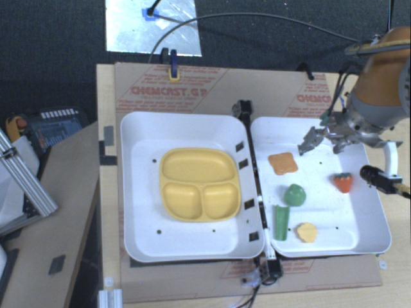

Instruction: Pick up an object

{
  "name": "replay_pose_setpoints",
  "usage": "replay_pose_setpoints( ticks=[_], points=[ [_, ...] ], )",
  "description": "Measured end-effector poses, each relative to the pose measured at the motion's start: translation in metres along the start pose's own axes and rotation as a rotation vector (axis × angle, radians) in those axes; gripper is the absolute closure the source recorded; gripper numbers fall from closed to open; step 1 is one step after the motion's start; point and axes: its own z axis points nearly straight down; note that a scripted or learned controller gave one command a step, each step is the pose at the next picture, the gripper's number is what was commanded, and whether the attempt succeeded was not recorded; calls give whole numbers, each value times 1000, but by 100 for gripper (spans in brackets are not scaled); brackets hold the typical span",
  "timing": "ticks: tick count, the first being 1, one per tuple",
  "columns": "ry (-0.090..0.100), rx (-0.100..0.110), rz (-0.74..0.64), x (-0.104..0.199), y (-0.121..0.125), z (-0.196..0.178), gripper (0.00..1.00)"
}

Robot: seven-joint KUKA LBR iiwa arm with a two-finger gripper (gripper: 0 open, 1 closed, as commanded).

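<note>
Left bin [138, 191]: shallow, white — bears the yellow tray; no task item loose in it.
Right bin [372, 230]: shallow, white, just beside the left bin; holds all five small items.
Arm [382, 76]: grey with orange band, reaching in from the right over the far part of the right bin.
Yellow tray [199, 183]: three compartments, in the middle of the left bin.
Gripper [326, 140]: above the far part of the right bin, fingers spread apart, nothing between them.
Orange flat piece [282, 163]: nearest candidate, just near-left of the gripper, apart from it.
Green stick [281, 222]: lies at the bin's left wall, near side.
Green round item [295, 194]: mid-bin, just beyond the stick.
Yellow lump [306, 232]: near side, right of the stick.
Red-orange item [344, 182]: right part of the bin.
Step in hand: approach — no grasp made yet, by my reading.
Next move calls for: settling over one item, likely the orange flat piece, descending, then closing.
</note>
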Motion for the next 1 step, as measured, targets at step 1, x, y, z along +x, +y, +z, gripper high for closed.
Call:
replay_pose_setpoints(
  ticks=[1],
  points=[
    [-2,-13,-2,0,3,-8,0]
  ],
)
